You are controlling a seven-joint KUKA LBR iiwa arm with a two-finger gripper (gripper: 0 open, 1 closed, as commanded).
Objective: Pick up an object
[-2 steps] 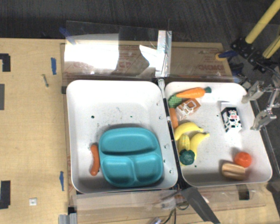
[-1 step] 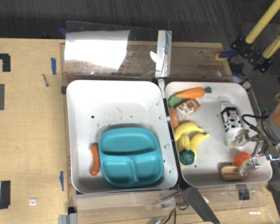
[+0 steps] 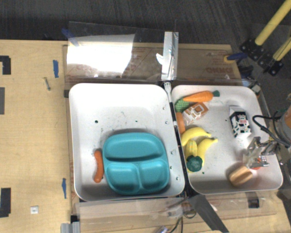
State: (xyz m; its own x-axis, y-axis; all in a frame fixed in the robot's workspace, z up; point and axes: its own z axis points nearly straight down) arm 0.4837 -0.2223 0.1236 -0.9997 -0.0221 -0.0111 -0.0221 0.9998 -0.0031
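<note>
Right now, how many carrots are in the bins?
1: a carrot at the right bin's far left corner. More could be hidden under the teal tray.

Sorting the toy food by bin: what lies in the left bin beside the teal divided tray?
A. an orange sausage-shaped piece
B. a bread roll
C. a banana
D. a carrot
A: the orange sausage-shaped piece lies along the left side of the teal tray in the left bin.

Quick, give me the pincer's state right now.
Pincer: low over the right bin, near the brown bread-like piece; open or closed cannot be told, and nothing visibly sits between its fingers.
</note>
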